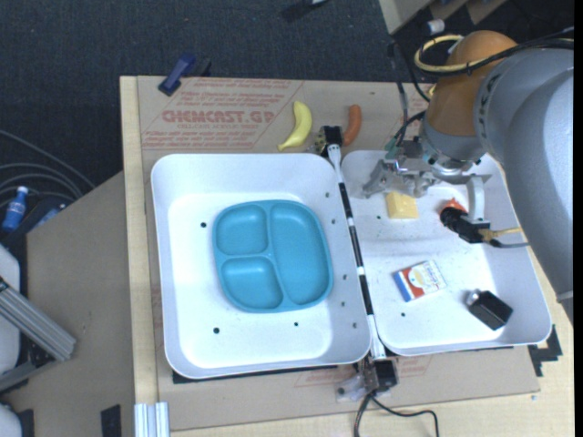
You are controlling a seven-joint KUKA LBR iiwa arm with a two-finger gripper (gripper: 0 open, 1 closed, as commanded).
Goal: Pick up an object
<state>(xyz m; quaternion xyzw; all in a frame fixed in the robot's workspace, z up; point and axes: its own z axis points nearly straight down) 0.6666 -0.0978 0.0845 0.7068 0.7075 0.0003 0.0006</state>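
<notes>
As the gripper point(399, 178) hangs over the far end of the right bin point(437, 321), a yellow block point(402, 207) lies just beside its tip. Spread or pressed together? Can't tell from up here. Also in that bin: 1 small printed box point(420, 280) and 1 black block point(489, 309), both nearer the front.

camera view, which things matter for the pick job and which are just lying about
Likely for the job:
claw
yellow block, closest to the claw
small card box
black block
all in the right bin

Lying about:
blue divided plate, left bin
banana, orange stick, blue object, outside the bins
</notes>
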